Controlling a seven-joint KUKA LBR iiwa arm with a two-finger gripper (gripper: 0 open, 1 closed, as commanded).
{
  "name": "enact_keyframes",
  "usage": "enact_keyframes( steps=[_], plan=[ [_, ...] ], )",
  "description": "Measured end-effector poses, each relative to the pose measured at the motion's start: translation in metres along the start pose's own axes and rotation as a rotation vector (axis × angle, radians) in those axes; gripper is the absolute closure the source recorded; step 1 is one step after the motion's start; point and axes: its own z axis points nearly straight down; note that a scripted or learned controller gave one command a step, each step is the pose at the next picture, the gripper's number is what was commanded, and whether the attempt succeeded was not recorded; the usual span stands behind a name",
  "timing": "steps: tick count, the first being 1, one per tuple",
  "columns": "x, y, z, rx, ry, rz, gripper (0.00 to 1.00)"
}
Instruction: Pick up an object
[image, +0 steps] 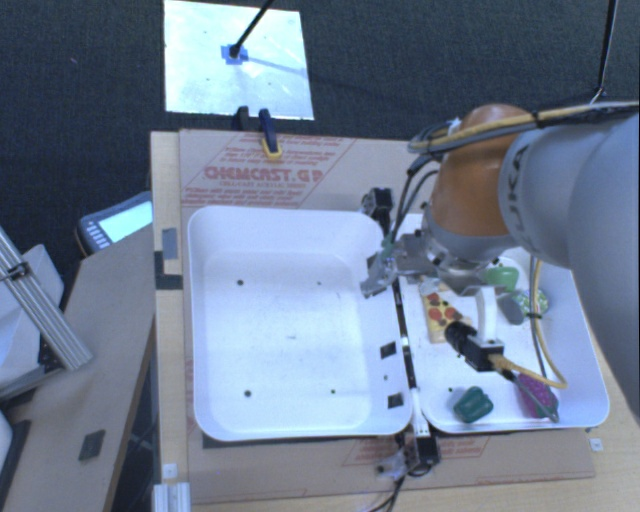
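grey metal gripper (381, 268) hung over the right white plastic bin's (578, 345) left rim, opening not discernible. dark green rounded plastic object (472, 403) lay well apart, toward the near edge.

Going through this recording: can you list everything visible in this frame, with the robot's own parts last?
left bin: 1, white, bench left
right bin: 1, white, beside it
green object: 1, dark green, right bin front
purple object: 1, purple, right bin front corner
spotted piece: 1, orange with red spots, right bin near the seam
pale green item: 1, right bin, mostly hidden by the arm
cardboard sheet: 1, tan with red print, under the bins
metal plate: 1, silver, behind the bench
arm: 1, grey with orange band, over right bin
gripper: 1, at the bins' seam
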Motion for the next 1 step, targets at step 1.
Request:
enact_keyframes(
  steps=[1],
  plan=[
    [-0.0667,-0.0398,-0.0295,0.006,-0.005,0.019,0.0]
  ],
)
